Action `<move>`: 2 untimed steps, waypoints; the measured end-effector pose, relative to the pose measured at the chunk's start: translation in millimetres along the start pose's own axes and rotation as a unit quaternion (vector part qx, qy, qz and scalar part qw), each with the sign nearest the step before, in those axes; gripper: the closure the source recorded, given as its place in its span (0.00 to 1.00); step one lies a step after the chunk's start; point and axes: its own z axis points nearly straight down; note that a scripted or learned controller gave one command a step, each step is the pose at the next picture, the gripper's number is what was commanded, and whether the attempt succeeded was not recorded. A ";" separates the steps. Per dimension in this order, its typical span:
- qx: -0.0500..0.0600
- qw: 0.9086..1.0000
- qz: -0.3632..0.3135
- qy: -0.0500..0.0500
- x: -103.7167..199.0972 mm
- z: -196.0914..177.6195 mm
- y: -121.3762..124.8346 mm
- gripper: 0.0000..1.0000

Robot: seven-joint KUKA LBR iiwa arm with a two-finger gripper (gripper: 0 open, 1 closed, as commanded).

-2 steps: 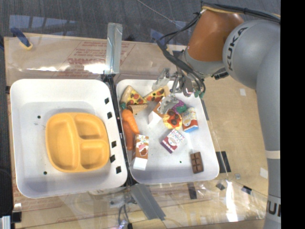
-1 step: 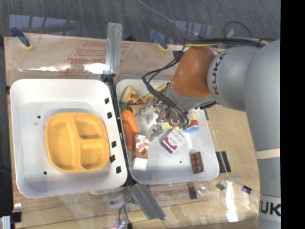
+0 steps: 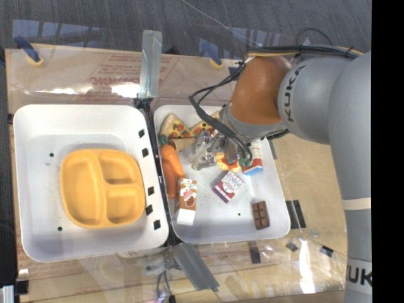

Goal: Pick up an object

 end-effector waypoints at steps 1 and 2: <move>0.001 0.999 -0.037 -0.005 -51.8 -128.5 29.9 1.00; 0.001 0.990 -0.140 -0.001 -54.3 -184.6 -19.8 1.00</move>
